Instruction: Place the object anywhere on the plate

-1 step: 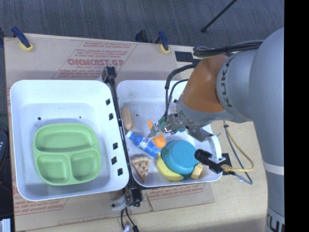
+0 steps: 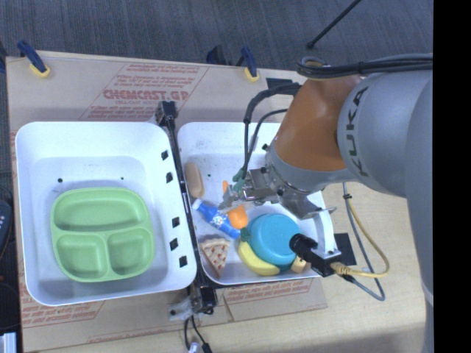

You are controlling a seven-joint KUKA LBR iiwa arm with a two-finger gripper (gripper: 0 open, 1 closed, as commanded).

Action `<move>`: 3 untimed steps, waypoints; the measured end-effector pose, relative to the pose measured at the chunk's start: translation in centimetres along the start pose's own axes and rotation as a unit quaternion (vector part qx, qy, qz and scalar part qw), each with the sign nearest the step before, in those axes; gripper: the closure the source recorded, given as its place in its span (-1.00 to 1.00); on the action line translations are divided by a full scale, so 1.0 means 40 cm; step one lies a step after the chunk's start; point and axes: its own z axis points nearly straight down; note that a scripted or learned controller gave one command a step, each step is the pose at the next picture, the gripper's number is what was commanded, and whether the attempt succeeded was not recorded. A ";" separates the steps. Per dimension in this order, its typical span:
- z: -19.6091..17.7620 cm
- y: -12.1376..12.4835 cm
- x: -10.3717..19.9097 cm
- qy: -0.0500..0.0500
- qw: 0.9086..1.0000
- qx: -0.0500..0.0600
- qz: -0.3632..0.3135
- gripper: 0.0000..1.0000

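**Arm over the right bin, plate in the left bin**

While the arm (image 2: 346, 134) reaches in from the right, its gripper (image 2: 237, 191) hangs low over the right bin (image 2: 221, 134), just above a cluster of toy food. Whether the gripper is released or clenched cannot be told, as the wrist hardware hides it from above; nothing is visibly grasped. Directly below the gripper lies a small orange piece (image 2: 238, 217), and just to the gripper's left and lower sits a blue packet (image 2: 215, 217), tilted. Farther left of the gripper, near the bin wall, rests a tan bread roll (image 2: 193, 179), upright along the wall. Below the gripper, toward the near edge, lie a pizza slice (image 2: 214, 255), a blue bowl (image 2: 274, 240) turned rim-down, and a banana (image 2: 256, 261) touching the bowl's lower edge. Well to the gripper's left, in the left bin (image 2: 37, 153), lies the green plate (image 2: 103, 234), divided into three compartments, with nothing on it.
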 end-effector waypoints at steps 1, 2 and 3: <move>0.047 0.060 0.090 0.000 0.982 0.002 0.188 1.00; 0.073 0.038 0.103 0.001 0.950 0.006 0.312 1.00; 0.132 0.078 0.232 -0.001 0.931 0.007 0.366 1.00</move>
